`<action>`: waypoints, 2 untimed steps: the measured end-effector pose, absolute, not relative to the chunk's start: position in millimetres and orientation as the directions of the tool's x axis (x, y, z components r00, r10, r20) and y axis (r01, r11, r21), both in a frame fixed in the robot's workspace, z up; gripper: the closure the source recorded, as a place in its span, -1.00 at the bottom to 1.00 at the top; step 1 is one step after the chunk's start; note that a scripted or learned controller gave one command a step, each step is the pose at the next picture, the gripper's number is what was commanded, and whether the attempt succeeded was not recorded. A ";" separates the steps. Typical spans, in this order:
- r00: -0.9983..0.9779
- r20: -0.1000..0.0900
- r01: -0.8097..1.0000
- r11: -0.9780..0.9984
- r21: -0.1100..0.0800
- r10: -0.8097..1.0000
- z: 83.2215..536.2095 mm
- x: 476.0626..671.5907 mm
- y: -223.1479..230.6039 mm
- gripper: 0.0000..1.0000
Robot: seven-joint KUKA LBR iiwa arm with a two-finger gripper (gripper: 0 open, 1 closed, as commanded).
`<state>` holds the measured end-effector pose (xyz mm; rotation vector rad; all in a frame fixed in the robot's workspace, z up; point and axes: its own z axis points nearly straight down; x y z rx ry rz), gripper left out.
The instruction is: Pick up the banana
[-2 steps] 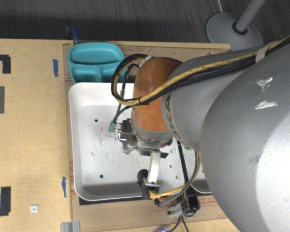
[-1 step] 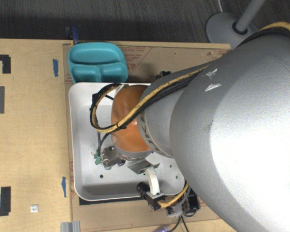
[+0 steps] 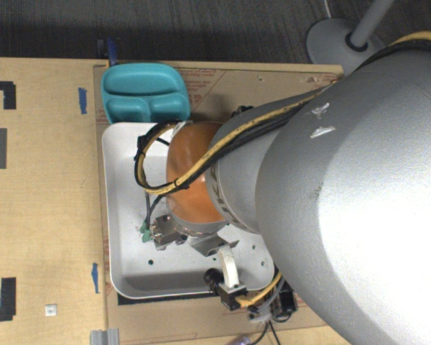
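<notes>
Overhead view, slanted. A big grey arm (image 3: 345,192) reaches in from the right & covers most of a shallow white bin (image 3: 123,207) on a tan tabletop (image 3: 43,192). The arm's orange band (image 3: 190,175) sits over the bin's middle, w/ the wrist pointing down toward the bin floor. Black-and-yellow cables (image 3: 145,175) loop off the wrist toward the bin's left wall. A teal plastic item (image 3: 145,92) w/ rounded hollows rests at the bin's far edge, partly over the rim.

The gripper is under the wrist, so whether it's wide, narrow or holding anything can't be told. Where the banana lies can't be told either; prob. it's in the part of the bin the arm covers, but that's a guess. Its long axis & which way it points can't be told.

Judged step: descent or grasp over the bin's centre. To do it well, approx.: close across the banana's short width, near mid-length, w/ the closing line at right angles to its long axis. Stay clear of the bin walls & lift straight up. Watch the cables don't snag the rim.
</notes>
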<state>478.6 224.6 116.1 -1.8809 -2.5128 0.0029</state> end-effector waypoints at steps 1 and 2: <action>-0.281 0.001 0.960 0.281 -0.002 0.960 125.7 478.8 224.9 1.00; -0.280 0.001 0.960 0.280 -0.001 0.960 135.3 479.0 225.3 1.00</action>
